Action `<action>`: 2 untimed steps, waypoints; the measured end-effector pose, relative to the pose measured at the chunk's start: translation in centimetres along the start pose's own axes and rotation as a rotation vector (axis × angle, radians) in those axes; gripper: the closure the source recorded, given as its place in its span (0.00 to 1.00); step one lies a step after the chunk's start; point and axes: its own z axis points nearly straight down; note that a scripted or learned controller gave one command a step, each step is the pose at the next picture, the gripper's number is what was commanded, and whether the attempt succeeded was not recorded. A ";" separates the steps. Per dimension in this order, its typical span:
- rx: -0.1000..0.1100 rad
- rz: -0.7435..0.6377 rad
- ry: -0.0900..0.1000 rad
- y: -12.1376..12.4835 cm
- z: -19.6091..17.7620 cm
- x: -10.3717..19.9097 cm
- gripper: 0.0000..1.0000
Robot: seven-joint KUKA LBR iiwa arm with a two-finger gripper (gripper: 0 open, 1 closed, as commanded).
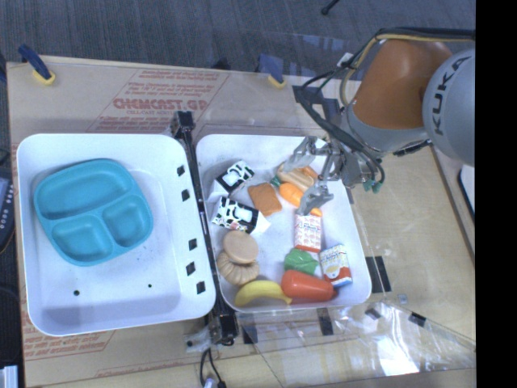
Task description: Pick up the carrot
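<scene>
The carrot (308, 287), orange-red with a green leafy top (300, 260), lies at the front of the right bin (362, 253), between a banana (260, 293) and a small can (335, 265). My gripper (312, 173) hangs over the bin's far right part, well behind the carrot and apart from it. Its silver fingers (318, 196) stand open, spread over a bread bun (296, 175) and a small orange piece (288, 192). Nothing is held between them.
The right bin also holds two cow-patterned cartons (235, 214), a brown toast slice (264, 198), round cookies (239, 249) and a labelled packet (307, 233). A blue divided plate (93, 210) lies in the left bin (48, 314).
</scene>
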 end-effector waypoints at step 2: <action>0.001 0.077 -0.009 -2.0 10.8 -2.2 1.00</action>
